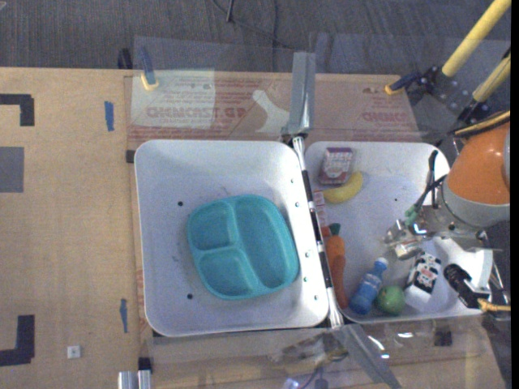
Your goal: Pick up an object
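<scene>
End effector (403, 240) low in right bin (381, 197), grip state unclear; bottle (370, 285), lime (392, 300), carrot (336, 259) nearby

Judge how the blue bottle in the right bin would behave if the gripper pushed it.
The blue bottle lies on its side, so it would probably roll or pivot. It looks small and plastic, likely light. The green ball seems to touch it and might roll too.
</scene>
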`<state>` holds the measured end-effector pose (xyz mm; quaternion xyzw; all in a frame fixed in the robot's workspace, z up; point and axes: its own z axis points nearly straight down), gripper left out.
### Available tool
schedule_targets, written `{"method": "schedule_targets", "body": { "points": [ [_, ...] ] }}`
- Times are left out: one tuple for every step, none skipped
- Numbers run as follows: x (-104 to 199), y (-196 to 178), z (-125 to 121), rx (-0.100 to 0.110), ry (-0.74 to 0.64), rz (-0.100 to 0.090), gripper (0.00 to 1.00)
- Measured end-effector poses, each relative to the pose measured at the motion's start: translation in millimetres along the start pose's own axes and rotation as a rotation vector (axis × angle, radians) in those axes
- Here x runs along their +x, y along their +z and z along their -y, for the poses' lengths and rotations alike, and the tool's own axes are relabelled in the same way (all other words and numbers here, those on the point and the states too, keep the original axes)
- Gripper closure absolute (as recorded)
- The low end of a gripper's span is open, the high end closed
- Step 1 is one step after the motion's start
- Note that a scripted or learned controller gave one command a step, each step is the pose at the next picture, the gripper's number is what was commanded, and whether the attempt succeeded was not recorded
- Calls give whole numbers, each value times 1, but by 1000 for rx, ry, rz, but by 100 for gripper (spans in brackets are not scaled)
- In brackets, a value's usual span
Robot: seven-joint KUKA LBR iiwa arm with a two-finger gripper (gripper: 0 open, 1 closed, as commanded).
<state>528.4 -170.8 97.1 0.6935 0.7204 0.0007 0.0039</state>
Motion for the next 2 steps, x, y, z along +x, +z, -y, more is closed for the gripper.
{"method": "schedule_targets", "body": {
  "points": [
    [-38,8,-12,-5,-171,-2,100],
    [12,-85,-51,8,-124,-5,100]
  ]
}}
